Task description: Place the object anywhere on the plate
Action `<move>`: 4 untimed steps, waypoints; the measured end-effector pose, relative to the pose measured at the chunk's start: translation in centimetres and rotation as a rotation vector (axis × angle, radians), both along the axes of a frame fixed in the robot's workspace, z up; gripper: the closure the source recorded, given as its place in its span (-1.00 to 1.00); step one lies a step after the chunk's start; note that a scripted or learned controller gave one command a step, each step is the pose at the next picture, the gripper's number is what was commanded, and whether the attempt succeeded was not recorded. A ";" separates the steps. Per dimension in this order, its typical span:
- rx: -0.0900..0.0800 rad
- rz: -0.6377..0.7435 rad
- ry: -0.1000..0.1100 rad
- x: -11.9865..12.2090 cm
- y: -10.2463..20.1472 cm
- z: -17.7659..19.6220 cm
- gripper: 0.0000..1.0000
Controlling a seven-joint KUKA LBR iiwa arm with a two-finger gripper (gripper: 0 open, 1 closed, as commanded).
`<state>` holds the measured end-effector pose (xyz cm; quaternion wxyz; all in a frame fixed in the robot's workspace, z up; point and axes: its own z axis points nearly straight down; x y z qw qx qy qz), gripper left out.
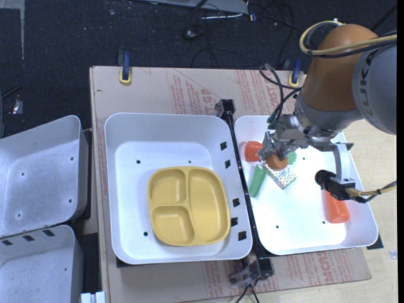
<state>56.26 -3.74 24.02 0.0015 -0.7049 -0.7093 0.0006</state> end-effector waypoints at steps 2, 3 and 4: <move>0.001 0.003 -0.001 -4.2 10.8 0.6 1.00; 0.000 0.002 0.002 -7.4 15.6 -0.7 1.00; -0.002 -0.005 -0.001 -7.2 15.3 -0.6 -1.00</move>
